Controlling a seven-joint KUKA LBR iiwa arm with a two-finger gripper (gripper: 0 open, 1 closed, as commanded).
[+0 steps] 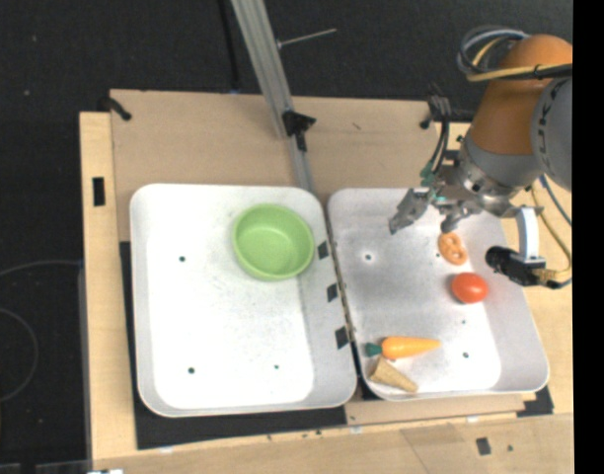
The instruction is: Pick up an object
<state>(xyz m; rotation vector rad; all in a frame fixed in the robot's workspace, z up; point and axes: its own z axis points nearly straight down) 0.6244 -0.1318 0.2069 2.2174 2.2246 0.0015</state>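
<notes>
My gripper (426, 219) hangs over the back of the right bin (381, 284), open with its fingers spread and nothing between them. Its right finger ends just above a small orange lump (453, 249). In front of that lump lies a red tomato (469, 288). Near the bin's front edge an orange carrot (411, 346) lies on its side, and a tan wedge (393, 374) rests beside it. A green bowl (273, 242) stands upright at the back of the left bin (184, 324).
A grey metal bar (267, 67) slants down from the top to the seam between the bins. The arm's orange band (509, 97) and cables rise at the back right. A black fitting (514, 263) juts out over the right bin's right rim.
</notes>
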